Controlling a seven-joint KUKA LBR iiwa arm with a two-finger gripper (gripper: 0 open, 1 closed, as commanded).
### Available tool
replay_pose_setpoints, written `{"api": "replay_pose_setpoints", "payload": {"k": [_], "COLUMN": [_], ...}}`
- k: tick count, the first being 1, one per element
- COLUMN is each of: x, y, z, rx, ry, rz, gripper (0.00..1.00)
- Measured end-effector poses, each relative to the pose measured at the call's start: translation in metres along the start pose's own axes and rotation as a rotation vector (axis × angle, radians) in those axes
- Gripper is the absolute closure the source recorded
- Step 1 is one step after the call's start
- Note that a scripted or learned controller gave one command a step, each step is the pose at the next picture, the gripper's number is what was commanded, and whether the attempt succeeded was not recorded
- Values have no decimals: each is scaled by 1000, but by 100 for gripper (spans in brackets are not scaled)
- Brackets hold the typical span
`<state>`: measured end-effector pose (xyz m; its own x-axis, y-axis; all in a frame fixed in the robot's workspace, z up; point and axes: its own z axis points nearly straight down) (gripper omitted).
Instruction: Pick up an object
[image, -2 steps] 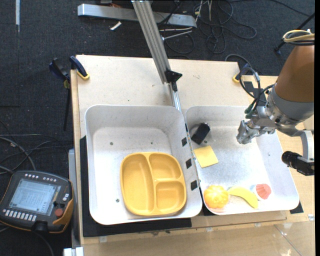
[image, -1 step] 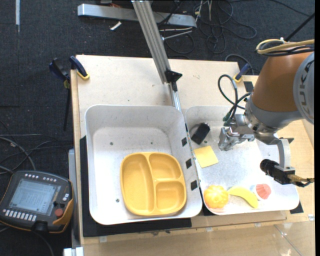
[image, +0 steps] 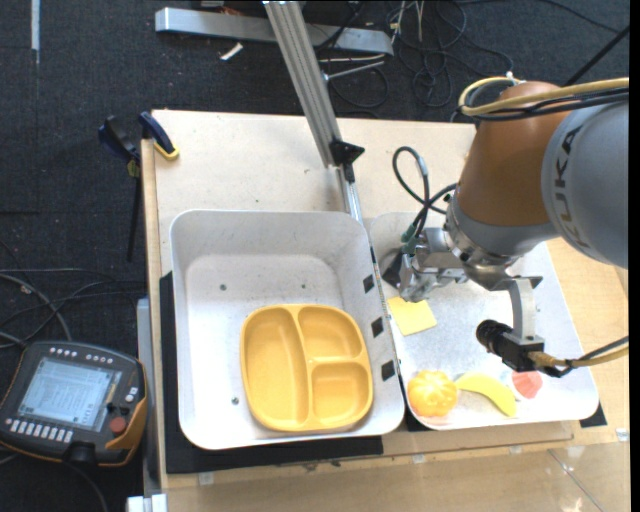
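A dark carpeted floor (image: 70, 90) surrounds a pale wooden bench (image: 260, 160), with black cables (image: 420, 60) tangled across it at the top. A grey metal rail (image: 270, 28) lies on the floor beyond the bench. A teach pendant (image: 65, 400) with a lit screen rests on the floor at lower left.

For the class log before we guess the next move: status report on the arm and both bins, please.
Gripper low in right bin, over yellow square piece. Orange, banana, pink piece lie untouched at the near edge. Yellow divided tray sits in left bin.
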<state>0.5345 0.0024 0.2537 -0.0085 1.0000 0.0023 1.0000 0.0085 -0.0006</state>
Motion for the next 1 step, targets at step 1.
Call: {"api": "replay_pose_setpoints", "payload": {"k": [1], "x": [57], "y": [0], "z": [7], "rx": [2], "ry": [-1], "rz": [0], "gripper": [100]}}
